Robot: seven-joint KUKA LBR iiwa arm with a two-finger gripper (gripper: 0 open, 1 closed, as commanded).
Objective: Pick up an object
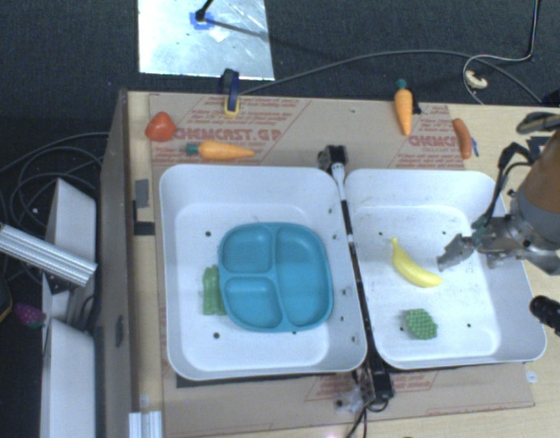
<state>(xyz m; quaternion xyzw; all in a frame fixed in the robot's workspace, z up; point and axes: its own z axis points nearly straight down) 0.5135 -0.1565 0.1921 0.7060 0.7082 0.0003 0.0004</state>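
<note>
Right now the claw (455, 250) hangs apart beside the banana (414, 266); it may bump it and miss.

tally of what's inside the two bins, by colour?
Blue: 1, the divided plate in the left bin
Green: 2, the green block beside the plate and the green knobbly piece in the right bin
Yellow: 1, the banana in the right bin, just off the claw
Total: 4
</note>
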